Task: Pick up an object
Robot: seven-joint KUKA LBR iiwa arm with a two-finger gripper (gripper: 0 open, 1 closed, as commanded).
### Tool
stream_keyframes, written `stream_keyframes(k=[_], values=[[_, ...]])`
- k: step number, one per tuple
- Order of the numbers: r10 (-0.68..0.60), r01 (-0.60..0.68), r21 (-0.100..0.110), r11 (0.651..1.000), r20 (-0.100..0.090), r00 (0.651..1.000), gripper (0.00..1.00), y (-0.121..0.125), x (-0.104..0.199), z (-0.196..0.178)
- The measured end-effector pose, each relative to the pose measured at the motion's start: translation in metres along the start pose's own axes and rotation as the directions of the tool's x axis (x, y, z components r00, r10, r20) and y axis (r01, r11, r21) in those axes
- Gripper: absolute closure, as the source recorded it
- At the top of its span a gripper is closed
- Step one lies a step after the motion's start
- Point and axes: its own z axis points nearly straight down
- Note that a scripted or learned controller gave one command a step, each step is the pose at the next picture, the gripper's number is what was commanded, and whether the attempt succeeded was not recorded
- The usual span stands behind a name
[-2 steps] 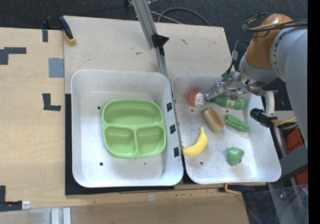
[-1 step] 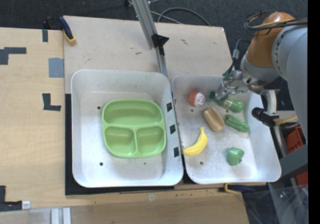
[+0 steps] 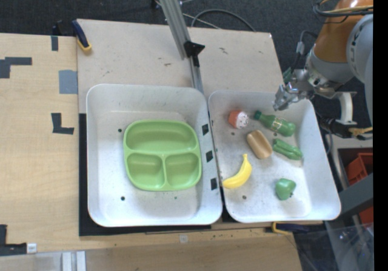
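Nearest the camera in the right bin (image 3: 321, 200) lies a green pepper (image 3: 284, 188), with a yellow banana (image 3: 239, 174) to its left by the divider. Further back sit a hot dog bun (image 3: 259, 144) and a green pod-like vegetable (image 3: 287, 149) side by side. Beyond them rest a green bottle (image 3: 275, 123) on its side and a small red-and-white toy (image 3: 238, 119). My claw (image 3: 282, 102) hangs over the bin's far right corner, just above the bottle's neck end; I cannot tell how it is set, and nothing shows in its grasp. The left bin (image 3: 103, 160) holds a green divided plate (image 3: 162, 154).
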Motion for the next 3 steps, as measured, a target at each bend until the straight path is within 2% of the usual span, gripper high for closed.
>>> stream_keyframes(k=[1, 2, 3], values=[[0.001, -0.001, 0.006, 1.0, 0.0, 1.0, 1.0, 0.001, 0.002, -0.059], [-0.001, 0.001, 0.001, 1.0, 0.0, 1.0, 1.0, 0.003, -0.002, -0.103], [-0.004, 0.004, 0.005, 1.0, -0.003, 1.0, 1.0, -0.007, 0.049, -0.103]])
